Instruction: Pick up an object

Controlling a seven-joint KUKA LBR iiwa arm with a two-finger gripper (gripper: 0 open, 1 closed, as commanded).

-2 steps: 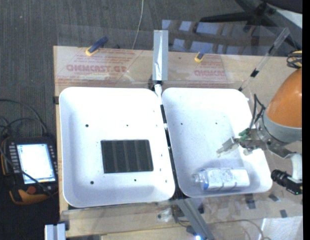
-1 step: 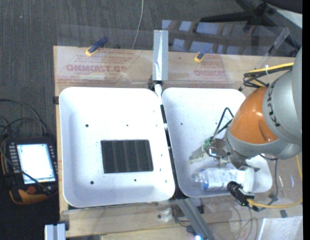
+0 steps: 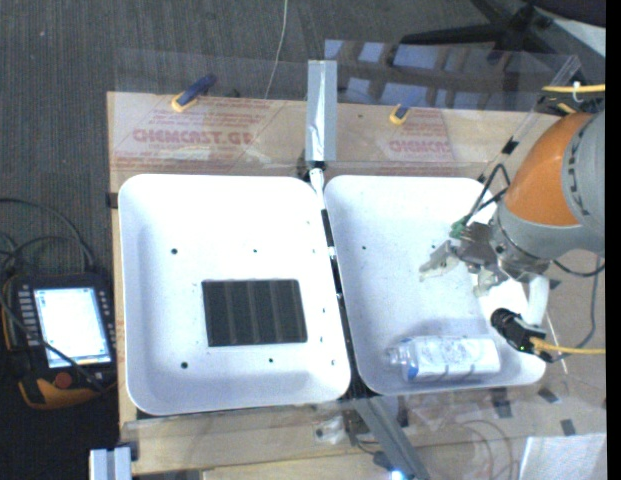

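Observation:
A clear plastic bottle (image 3: 445, 356) with a blue-and-white label lies on its side near the front edge of the right bin (image 3: 380, 258). In the left bin (image 3: 160, 228) a flat black ribbed rectangle (image 3: 254, 311) rests on the floor. My gripper (image 3: 458, 260) hangs over the right side of the right bin, below the arm's orange band (image 3: 542, 178). It sits behind the bottle and apart from it, with nothing seen in it.
A raised divider (image 3: 332, 268) runs where the two bins meet. A handheld pendant with a lit screen (image 3: 65, 328) lies left of the bench. Cables (image 3: 550, 343) trail from the wrist over the right bin's front right corner.

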